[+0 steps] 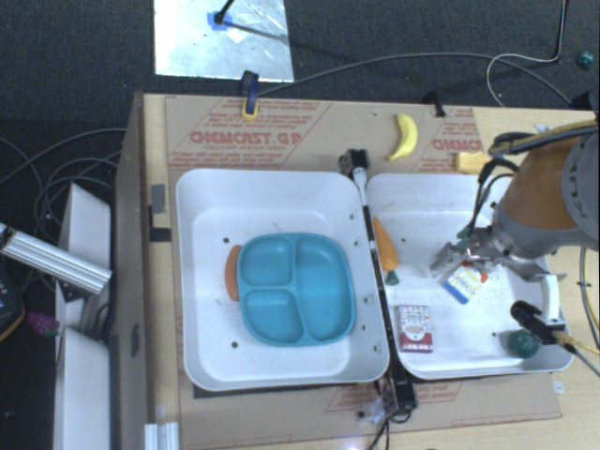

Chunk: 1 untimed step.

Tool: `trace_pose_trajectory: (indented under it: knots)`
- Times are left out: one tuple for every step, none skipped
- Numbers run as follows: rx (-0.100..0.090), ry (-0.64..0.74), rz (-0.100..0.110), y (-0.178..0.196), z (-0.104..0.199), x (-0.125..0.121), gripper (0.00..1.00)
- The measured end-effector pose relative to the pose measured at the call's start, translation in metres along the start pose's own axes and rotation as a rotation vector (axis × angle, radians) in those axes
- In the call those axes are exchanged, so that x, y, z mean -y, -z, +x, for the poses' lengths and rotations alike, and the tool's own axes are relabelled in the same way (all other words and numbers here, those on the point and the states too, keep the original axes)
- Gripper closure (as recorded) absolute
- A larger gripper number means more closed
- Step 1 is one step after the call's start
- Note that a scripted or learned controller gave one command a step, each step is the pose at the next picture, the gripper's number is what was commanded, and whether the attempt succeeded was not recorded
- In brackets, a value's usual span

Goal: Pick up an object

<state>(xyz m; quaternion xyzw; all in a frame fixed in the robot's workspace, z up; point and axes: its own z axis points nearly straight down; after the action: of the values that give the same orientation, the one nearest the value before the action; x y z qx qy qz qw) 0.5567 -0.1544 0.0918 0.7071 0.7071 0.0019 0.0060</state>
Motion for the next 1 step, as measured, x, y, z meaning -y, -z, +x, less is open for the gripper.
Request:
trace_pose_trajectory:
  knots:
    - [0.005, -0.001, -0.008, 0.0118, -0.0019, -0.0019, 1.0]
